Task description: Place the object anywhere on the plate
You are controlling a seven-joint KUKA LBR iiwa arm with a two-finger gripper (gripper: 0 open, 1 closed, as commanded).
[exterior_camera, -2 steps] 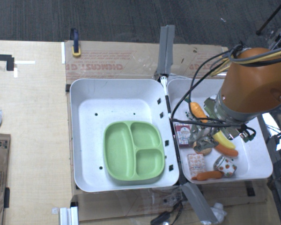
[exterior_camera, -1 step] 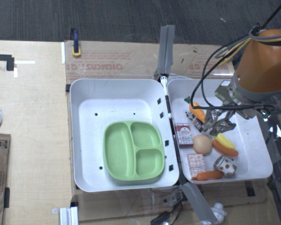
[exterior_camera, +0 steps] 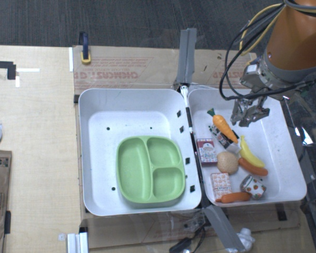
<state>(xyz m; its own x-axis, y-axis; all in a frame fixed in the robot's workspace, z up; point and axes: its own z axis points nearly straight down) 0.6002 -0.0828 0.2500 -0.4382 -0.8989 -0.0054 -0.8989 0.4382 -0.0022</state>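
Pale wood bench (exterior_camera: 31, 104) fills the left of the frame, dark floor along the top, and two white bins sit side by side at centre. Left bin (exterior_camera: 92, 141) has lots of bare floor around its walls, and the green plate (exterior_camera: 150, 168) lies in its lower middle, three compartments, rounded corners, nothing on it. Open room all round that plate, especially toward the upper left of the bin.

Over to the right bin (exterior_camera: 282, 141), and it's crowded along the lower half. An orange carrot (exterior_camera: 221, 126) with a green top lies tilted near the upper left of that bin, a yellow banana (exterior_camera: 247, 151) just below and right of it, a small red box (exterior_camera: 206, 151) against the divider, a tan round piece (exterior_camera: 227, 162) beside it. More small items cluster at the lower edge.

The gripper (exterior_camera: 251, 111) hangs over the upper middle of the right bin, just right of the carrot, fingers pointing down with nothing between them; whether they're spread or closed, I can't tell from here. Orange band of the arm looms at the upper right. A blue-handled clamp (exterior_camera: 84, 47) sits at the cardboard's top edge.
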